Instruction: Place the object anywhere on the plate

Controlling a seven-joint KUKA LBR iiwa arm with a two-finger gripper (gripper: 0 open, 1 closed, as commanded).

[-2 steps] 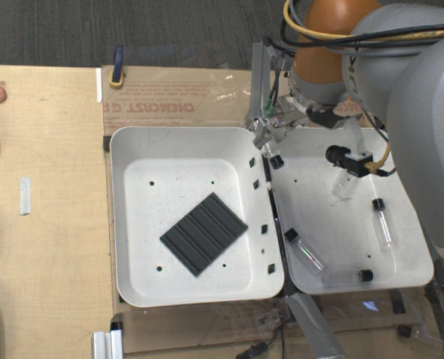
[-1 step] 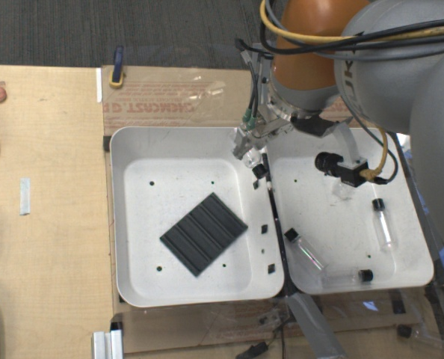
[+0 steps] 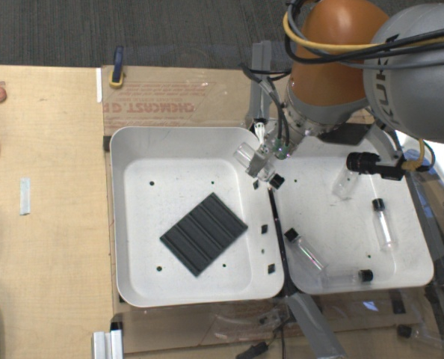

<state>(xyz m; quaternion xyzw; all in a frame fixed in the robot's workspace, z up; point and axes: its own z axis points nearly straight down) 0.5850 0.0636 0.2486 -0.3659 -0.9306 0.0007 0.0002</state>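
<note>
1. Two shallow white bins sit side by side on the tan wooden surface (image 3: pixel 42 200): the left bin (image 3: pixel 132 275) and the right bin (image 3: pixel 409 260).
2. The "plate" looks to be the dark grey ribbed square slab (image 3: pixel 204 233), lying flat near the middle of the left bin, turned like a diamond.
3. The grey arm with the big orange band (image 3: pixel 334 43) comes in from about 1 o'clock, and its claw (image 3: pixel 265 161) hangs right over the wall the two bins share, near the top end.
4. There's a clear plastic thing (image 3: pixel 246 155) right at the claw tips, but honestly I can't tell if the claw is spread or pinching it, too blurry and small.
5. In the right bin: a clear tube with a black cap (image 3: pixel 304 249) at roughly 7 o'clock, close to the dividing wall, another clear tube with a black cap (image 3: pixel 382 221) toward 3 o'clock, and a fainter clear tube (image 3: pixel 343 185) up around 12 o'clock.
6. None of the tubes touches the slab.
</note>
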